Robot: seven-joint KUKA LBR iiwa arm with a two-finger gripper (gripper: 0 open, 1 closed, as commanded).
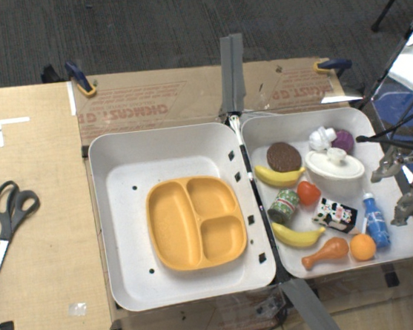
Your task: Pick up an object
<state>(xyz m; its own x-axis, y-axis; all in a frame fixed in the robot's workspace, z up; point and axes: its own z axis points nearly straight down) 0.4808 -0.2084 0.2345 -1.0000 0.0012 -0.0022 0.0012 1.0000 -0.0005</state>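
Two bananas (pixel 278 175), perhaps toys

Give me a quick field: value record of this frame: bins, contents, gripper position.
left bin: holds a yellow divided plate
right bin: two bananas, brown cookie, white lidded pot, tomato, green can, cow-print carton, blue bottle, orange, drumstick, purple item
gripper: at the right bin's right edge, above the rim, nothing between its fingers
bench, left: scissors
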